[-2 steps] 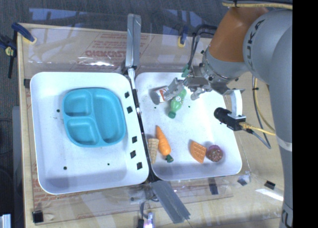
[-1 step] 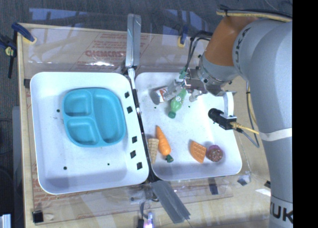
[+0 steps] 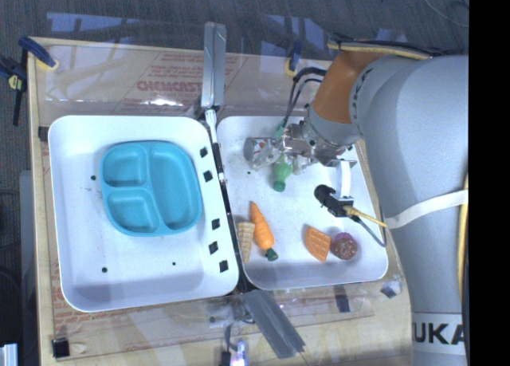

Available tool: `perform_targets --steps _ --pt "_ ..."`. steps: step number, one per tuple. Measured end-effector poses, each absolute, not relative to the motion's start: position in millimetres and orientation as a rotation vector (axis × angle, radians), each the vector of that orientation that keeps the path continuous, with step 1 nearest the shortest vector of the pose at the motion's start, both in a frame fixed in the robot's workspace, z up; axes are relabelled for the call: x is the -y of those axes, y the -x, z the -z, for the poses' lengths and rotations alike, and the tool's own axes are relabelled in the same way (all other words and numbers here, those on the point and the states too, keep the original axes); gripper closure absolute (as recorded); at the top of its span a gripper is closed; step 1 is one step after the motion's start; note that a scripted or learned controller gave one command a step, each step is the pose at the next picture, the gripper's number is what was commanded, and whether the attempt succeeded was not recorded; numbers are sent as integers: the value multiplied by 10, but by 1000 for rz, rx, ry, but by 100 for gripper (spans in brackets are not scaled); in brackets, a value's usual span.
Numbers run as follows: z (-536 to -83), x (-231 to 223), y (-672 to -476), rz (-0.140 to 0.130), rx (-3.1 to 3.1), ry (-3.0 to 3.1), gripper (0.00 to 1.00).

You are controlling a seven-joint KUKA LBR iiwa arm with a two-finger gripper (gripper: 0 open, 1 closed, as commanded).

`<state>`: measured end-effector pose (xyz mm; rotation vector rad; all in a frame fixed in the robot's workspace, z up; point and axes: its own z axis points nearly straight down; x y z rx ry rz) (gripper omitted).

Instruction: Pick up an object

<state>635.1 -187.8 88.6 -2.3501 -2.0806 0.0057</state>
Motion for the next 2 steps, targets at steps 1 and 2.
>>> perform_targets --steps 1,2 --pt "-946 1863 -6349 -11 2085 2340 100" --pt "-2020 1328 -6446 -5 2110 2323 100"
